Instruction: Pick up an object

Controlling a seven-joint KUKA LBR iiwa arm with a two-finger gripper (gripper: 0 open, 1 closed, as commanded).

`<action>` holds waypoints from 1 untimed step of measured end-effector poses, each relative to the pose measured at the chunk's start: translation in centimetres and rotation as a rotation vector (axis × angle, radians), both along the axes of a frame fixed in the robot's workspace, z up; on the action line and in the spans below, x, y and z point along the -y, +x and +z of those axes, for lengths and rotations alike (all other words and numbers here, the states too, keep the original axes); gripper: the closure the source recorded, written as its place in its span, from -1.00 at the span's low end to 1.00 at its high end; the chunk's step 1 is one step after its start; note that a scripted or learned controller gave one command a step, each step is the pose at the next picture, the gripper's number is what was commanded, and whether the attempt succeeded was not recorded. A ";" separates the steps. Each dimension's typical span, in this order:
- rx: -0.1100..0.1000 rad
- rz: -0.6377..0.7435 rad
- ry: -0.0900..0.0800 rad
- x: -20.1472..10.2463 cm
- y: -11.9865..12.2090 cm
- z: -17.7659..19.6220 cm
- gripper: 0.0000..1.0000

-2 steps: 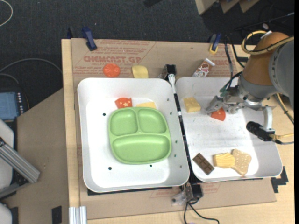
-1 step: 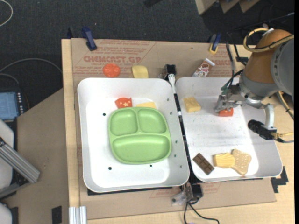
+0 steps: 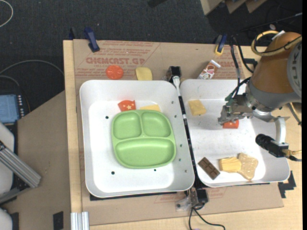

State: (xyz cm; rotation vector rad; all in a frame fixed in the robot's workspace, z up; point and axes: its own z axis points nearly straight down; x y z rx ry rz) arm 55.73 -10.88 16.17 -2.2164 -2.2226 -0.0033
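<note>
Cardboard under both bins carries red print you can partly read as "CHEMCAST" (image 3: 114, 60). Look in the right bin (image 3: 268, 176): the gripper (image 3: 230, 115) hangs low over a small red object (image 3: 231, 124), which sits right beneath the fingertips and pokes out just below them. Its long axis appears to run left to right, though most of it is hidden. You cannot tell from this view whether the jaws are open or closed.

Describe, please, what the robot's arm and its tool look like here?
The arm is bulky and rounded, grey with a broad orange band above the wrist. Dark cables run along it. The tool is a small grey metal piece at its end.
</note>
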 end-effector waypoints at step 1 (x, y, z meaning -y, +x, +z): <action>0.007 0.006 -0.001 -7.6 2.8 2.5 1.00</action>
